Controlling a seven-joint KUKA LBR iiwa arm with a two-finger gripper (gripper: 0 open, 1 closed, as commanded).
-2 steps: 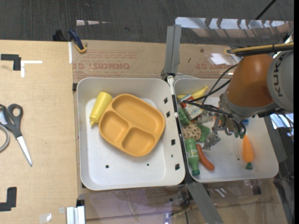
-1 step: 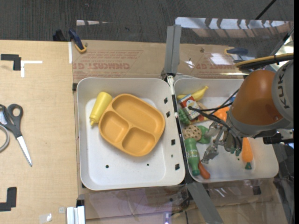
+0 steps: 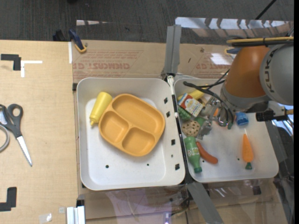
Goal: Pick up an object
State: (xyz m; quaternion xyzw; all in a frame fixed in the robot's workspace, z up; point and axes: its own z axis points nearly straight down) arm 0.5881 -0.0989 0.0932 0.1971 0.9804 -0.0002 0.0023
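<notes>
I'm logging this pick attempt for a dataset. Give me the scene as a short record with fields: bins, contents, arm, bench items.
left bin: yellow divided tray, yellow bottle touching the tray's left edge
right bin: green bottle, red sausage-like item, carrot, cookie, small blue block, food packets
arm: enters from the right, wrist above the right bin
gripper: low over the clutter; holding anything: cannot tell
bench: scissors at far left

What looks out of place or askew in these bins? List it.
Nothing looks spilled or broken. The yellow bottle lies on its side against the orange divided plate in the left bin. The green bottle lies tipped over by the right bin's near-left corner, beside a crowded pile.
</notes>
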